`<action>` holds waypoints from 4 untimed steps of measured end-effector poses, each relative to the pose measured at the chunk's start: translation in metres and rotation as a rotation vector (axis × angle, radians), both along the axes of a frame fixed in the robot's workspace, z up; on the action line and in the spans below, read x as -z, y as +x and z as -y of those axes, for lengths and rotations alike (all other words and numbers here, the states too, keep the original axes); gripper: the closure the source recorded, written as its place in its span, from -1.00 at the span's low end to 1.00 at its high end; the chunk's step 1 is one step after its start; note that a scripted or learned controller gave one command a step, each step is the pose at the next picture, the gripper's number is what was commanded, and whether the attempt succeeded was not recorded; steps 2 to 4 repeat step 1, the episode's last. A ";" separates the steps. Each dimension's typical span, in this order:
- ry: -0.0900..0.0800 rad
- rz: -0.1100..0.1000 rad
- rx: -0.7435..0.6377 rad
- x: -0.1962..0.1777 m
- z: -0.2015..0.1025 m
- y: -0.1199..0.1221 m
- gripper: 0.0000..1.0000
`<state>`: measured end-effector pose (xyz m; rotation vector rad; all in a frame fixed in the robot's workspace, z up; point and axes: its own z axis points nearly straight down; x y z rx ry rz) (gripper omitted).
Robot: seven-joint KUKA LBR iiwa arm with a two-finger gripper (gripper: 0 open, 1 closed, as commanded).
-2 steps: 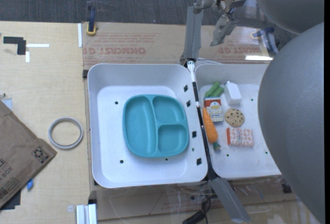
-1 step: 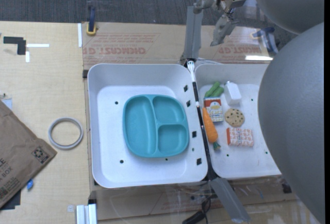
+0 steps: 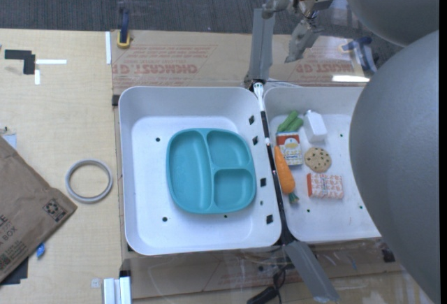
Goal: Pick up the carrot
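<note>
Nearest the camera and well short of the gripper, a brown carton with the letters "BOX" lay on the worktop by a tape ring, far to the left. The carrot lay in the right bin against its left wall, nearer than the gripper, beside a cookie, a red-patterned packet and a teal plate in the left bin. Farthest, the gripper hung over cardboard printed "CHEMCAST GP" upside down; its opening could not be told.
</note>
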<state>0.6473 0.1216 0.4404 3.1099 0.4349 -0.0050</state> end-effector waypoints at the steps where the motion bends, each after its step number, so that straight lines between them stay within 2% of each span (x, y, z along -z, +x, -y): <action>1: 0.000 -0.001 -0.084 0.000 0.002 -0.017 -1.00; 4: 0.000 -0.001 -0.084 0.000 0.002 -0.017 -1.00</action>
